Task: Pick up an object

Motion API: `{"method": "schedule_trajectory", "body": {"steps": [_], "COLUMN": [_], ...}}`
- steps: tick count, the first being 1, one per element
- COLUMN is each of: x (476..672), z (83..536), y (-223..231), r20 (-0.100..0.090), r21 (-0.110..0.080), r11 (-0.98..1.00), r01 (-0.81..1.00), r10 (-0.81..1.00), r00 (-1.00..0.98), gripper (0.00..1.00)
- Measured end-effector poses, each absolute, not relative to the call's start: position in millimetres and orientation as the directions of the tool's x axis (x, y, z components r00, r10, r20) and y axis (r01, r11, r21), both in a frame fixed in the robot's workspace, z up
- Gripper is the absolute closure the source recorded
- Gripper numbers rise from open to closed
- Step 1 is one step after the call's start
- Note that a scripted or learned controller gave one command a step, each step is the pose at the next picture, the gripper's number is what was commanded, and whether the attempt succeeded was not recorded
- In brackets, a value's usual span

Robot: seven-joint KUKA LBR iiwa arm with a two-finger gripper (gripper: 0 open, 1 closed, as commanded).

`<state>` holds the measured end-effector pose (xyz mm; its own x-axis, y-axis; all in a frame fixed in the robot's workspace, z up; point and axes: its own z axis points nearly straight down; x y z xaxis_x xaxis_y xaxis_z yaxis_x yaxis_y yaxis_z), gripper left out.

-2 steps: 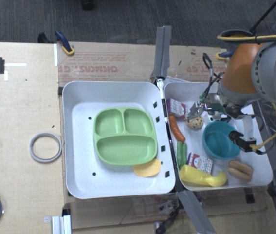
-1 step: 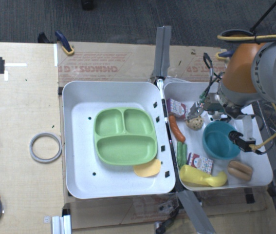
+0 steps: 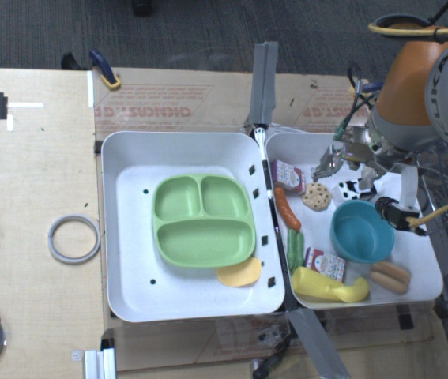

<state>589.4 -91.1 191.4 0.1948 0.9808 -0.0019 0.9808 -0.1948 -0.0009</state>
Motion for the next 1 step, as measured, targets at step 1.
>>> {"method": "schedule_trajectory", "body": {"steps": [1], "x": [573.1], "z": [111.9], "y": [-95.0], "r20": [0.0], "r21": [-0.003], "r11": [-0.002], "r01": [1.0], "r10": [1.0], "r00": [0.002], "gripper": [0.0]}}
